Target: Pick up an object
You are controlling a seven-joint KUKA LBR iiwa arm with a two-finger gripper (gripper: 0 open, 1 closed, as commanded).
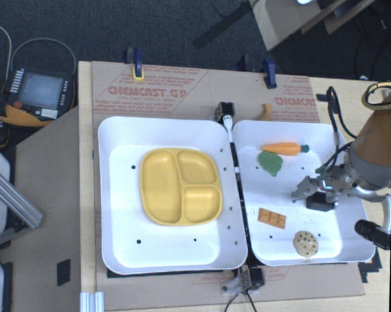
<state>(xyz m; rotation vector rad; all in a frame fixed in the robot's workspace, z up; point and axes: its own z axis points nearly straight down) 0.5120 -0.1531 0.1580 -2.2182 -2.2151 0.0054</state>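
Cookie (pixel 305 243) and cracker (pixel 271 218) lie below the gripper (pixel 317 190).
Whether its fingers are parted cannot be told; carrot (pixel 283 148) beyond.

The left bin (pixel 111 200) holds a yellow divided plate (pixel 180 185). In the right bin (pixel 278 256), a carrot (pixel 284 148) lies at twelve o'clock, broccoli (pixel 270 162) just below, a cracker (pixel 271 218) and cookie (pixel 305 243) toward six. The gripper (pixel 317 191) hovers at three o'clock.
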